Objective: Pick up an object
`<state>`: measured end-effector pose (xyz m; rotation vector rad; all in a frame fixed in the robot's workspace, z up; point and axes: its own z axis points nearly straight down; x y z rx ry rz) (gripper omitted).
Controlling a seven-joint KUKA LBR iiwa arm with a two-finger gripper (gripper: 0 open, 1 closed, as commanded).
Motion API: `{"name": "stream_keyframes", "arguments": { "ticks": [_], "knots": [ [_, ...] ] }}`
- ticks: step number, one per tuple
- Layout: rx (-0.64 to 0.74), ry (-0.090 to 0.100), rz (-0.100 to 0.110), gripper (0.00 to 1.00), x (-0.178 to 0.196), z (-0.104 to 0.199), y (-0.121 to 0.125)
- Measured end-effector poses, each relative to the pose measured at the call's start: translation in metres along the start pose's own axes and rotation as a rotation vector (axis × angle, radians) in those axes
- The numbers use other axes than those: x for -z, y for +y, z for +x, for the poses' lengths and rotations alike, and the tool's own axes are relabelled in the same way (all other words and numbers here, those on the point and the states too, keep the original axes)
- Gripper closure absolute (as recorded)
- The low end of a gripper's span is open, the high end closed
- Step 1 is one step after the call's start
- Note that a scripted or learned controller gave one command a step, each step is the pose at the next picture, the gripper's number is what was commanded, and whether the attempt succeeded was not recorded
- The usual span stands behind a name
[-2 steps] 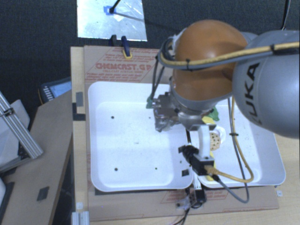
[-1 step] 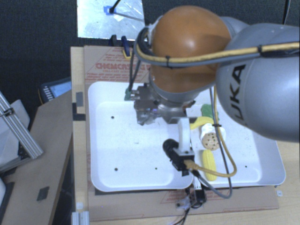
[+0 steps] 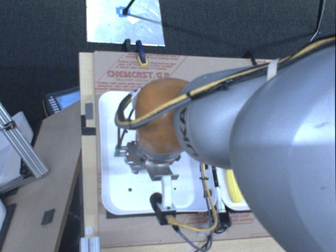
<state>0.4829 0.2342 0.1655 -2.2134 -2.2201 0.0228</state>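
— While your arm (image 3: 273,125) reaches across from the right, you have the claw (image 3: 137,159) low over the left bin (image 3: 113,193), just beneath the orange band (image 3: 157,119).

— Is it clenched or released?

— You cannot tell from this angle, and neither can I: the band and the wrist housing sit right on top of it. Nothing you can see lies in its grip.

— Where is the object, then?

— You have one candidate, a yellow object (image 3: 233,185). It lies to the right of the claw and a little closer to the bench's front edge, in the right bin (image 3: 237,208), well apart from the claw. The arm covers part of it, so you get just a curved yellow strip.

— Anything else around the claw?

— Below it, toward the front, cables (image 3: 194,227) loop past the left bin's rim. Behind it, beyond the bin's far wall, you can read red print on the cardboard sheet (image 3: 157,70), and farther back a blue and yellow clamp (image 3: 140,54) grips that sheet's edge. Past the clamp lies a silvery sheet (image 3: 123,14). Far off to the claw's left, clear of the bench, a metal rail (image 3: 21,146) runs at a slant.
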Motion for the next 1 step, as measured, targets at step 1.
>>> {"name": "stream_keyframes", "arguments": {
  "ticks": [1],
  "knots": [
    [-0.001,0.011,-0.031,1.00,0.1259,-0.0008,0.0622]
  ]
}}
